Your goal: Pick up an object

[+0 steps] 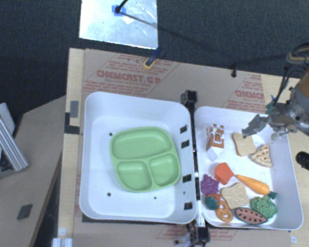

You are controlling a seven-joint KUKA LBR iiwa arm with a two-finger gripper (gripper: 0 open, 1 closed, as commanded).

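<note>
Toys are lying crowded together in the right bin point(296, 177), which looks like the pick source: a carton-like piece point(215, 137), a slice of toast point(243, 144), a pizza wedge point(262, 155), an orange block point(223, 172), a carrot point(253, 184), purple grapes point(209, 185), a second bread slice point(235, 195), a pretzel point(224, 210), a watermelon slice point(248, 215) and a green leafy piece point(263, 205). They are sitting loosely scattered, several touching, so single items near the bin's upper part are giving the cleaner approach. The left bin point(98, 115) is holding a green divided tray point(143, 158), lying flat with its three compartments bare, probably waiting as a drop place.

The arm is reaching in from the right, with its wrist hanging over the upper right corner of the right bin. The gripper point(266, 128) is hovering just above the toast and the pizza wedge, and its two fingers point(251, 127) are appearing spread apart, one toward the toast and one toward the bin's far side. Nothing is sitting between them, though at this slant and size the exact gap is hard to judge. Most likely the toast or the pizza wedge is the intended target, both lying flat on the bin floor just under the fingertips, untouched as far as one can see.
</note>
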